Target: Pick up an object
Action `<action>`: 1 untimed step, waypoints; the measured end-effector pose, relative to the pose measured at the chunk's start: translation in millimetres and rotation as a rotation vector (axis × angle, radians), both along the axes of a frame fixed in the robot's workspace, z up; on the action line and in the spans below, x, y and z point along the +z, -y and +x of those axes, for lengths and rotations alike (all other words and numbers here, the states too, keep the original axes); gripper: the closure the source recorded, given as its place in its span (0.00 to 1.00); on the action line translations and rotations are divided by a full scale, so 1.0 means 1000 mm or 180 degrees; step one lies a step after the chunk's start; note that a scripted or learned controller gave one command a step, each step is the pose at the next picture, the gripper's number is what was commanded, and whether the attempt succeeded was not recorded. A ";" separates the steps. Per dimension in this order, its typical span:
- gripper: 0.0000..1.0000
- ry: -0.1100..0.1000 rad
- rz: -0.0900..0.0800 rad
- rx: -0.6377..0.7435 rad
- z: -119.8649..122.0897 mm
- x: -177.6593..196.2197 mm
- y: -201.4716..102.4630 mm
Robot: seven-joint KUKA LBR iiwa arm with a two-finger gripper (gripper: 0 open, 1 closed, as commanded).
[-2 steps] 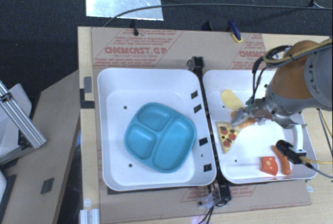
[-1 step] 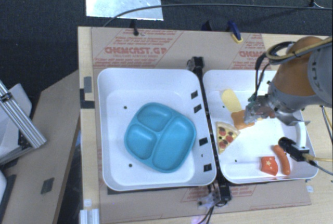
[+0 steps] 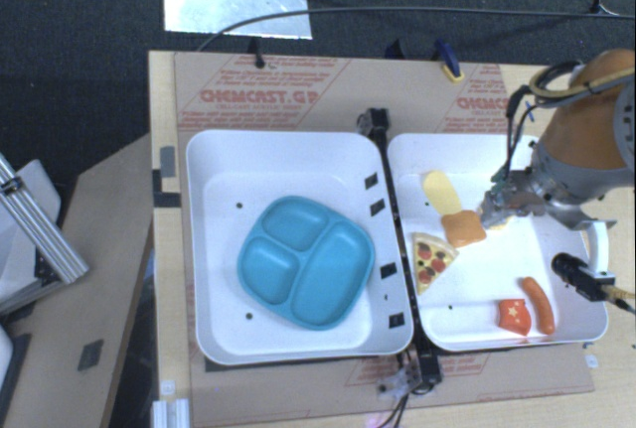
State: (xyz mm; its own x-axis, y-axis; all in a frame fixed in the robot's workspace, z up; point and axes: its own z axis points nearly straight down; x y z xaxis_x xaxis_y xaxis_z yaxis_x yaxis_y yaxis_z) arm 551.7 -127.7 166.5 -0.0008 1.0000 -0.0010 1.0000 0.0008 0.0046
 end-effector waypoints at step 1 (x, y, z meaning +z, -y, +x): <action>1.00 0.0003 -0.0001 0.0012 0.005 0.044 -0.003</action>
State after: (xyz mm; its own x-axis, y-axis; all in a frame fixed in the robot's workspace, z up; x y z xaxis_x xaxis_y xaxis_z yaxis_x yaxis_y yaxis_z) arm 556.2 -125.1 210.6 -0.0046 1.0000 -0.0012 1.0000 0.0046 0.0057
